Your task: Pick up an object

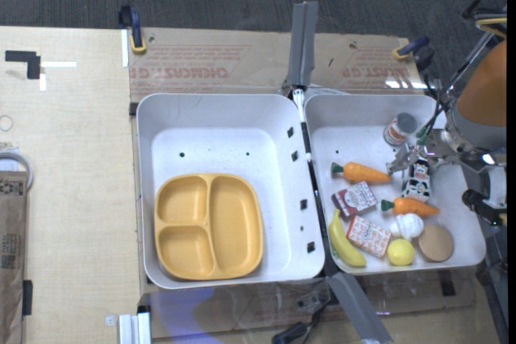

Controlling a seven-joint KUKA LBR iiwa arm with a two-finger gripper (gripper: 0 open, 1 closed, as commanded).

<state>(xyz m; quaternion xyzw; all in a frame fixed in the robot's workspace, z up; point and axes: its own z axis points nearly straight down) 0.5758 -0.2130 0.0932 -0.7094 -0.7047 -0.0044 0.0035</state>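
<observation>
My gripper [413, 159] hangs low in the right bin [322, 133], near its right side. A small black-and-white carton [417, 183] sits directly below the gripper, touching or nearly touching it; I cannot see whether it is held. An orange carrot [364, 172] lies just to the left of the gripper, and a second carrot [416, 207] lies in front of the carton. A small can [401, 129] stands behind the gripper.
The front of the right bin holds two red-and-white cartons [357, 197] [368, 236], a banana [343, 242], a lemon [401, 252], a white ball [409, 226] and a brown disc [436, 242]. The left bin [161, 125] holds a yellow divided plate [210, 224].
</observation>
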